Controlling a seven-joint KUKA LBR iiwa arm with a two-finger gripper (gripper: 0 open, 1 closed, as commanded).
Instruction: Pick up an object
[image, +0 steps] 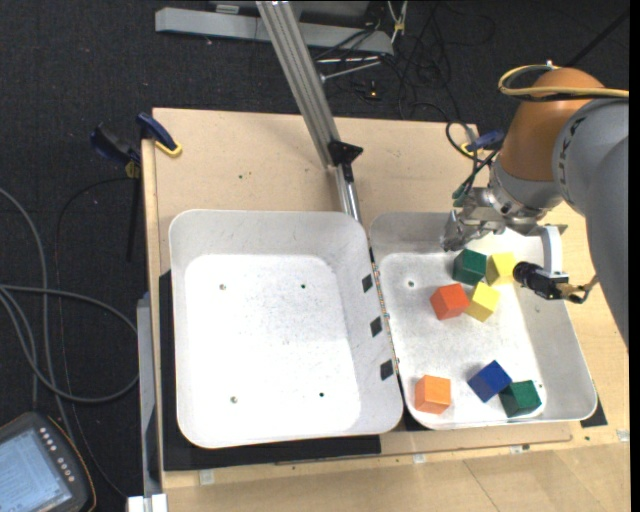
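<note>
The right bin (560, 340) holds several coloured blocks. A green block (469, 267), two yellow blocks (500, 268) (483, 300) and a red-orange block (450, 301) cluster near its far end. An orange block (433, 393), a blue block (489, 380) and a dark green block (521, 397) lie near its front edge. My gripper (462, 228) hangs low over the bin's far end, just behind the green block. I see nothing held by it.
The left bin (200, 300) sits beside the right one, with black clips (377, 325) along the shared rim. A metal pole (310, 90) slants across the bench's back. A blue and yellow clamp (155, 132) grips the bench's far left corner.
</note>
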